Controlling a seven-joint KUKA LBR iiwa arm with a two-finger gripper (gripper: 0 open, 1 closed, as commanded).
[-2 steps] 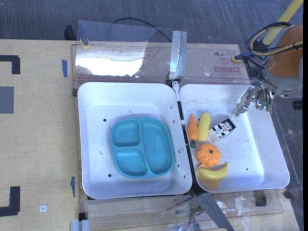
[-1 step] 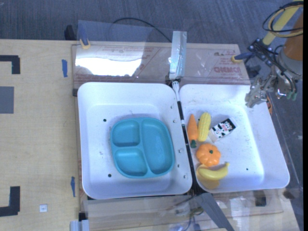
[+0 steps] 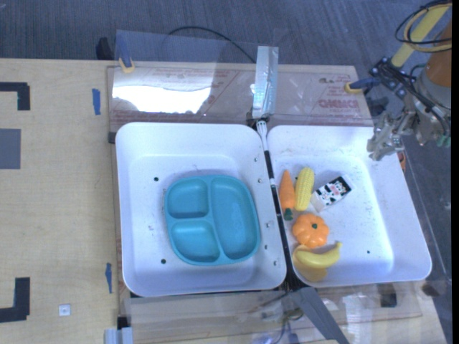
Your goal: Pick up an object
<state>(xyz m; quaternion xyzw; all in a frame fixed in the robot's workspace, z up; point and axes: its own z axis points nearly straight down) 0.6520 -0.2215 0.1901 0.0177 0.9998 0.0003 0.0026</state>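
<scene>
One fixed camera here, mounted above the bench and tilted down at a slant; it takes in both white bins, the left bin and the right bin, from a moderate height; the arm enters from the view's right side, upper corner.

You have bright, even overhead light. Strong glare washes the clear panel behind the left bin. Shadows under the teal tray and the toys are soft and short. Focus is slightly soft overall; the claw reads blurred, fine detail lost
</scene>
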